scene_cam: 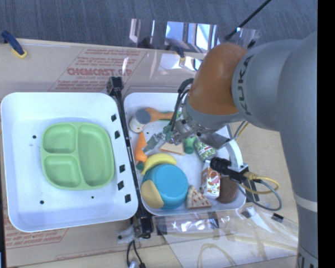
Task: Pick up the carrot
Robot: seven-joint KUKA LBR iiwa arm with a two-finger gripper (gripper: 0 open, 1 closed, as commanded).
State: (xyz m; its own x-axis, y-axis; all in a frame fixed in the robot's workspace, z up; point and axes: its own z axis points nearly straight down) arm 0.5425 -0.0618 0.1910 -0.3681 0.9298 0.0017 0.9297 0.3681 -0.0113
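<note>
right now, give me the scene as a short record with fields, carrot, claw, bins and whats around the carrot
carrot: orange, lying along the left wall of the right bin
claw: low over the right bin, just right of the carrot, nothing seen between its fingers
left bin: holds a green divided plate
near carrot: banana, blue bowl
task state: carrot not yet lifted

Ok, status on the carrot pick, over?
Gripper low in right bin, nothing seen held. Carrot at the bin's left wall, beside gripper. Banana and blue bowl crowd it.
</note>
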